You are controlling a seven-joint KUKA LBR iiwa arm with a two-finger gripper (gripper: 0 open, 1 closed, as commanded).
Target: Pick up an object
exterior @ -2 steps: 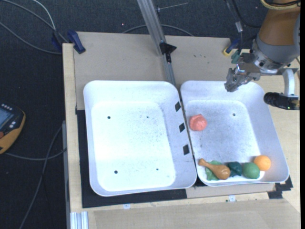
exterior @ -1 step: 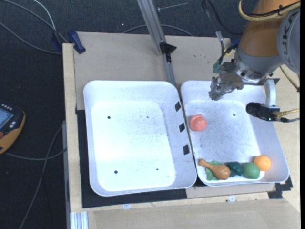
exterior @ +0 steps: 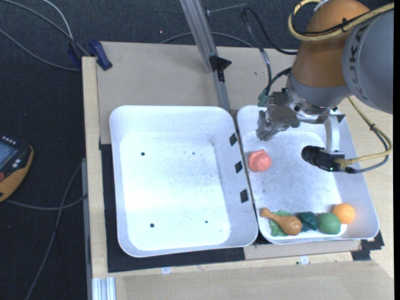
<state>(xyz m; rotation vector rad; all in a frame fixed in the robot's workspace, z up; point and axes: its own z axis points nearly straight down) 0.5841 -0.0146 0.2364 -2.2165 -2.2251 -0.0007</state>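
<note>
Camera view: tool, grip state unclear, over right bin holding five objects; left bin beside it.

Both bins are looking like smooth white plastic, faintly speckled with dark specks. The desk is showing pale, matt wood. The arm's orange band is shining glossy, its grey shell smooth and satin. The end effector is looking like dull metal. The pink ball is appearing soft and matt.
</note>
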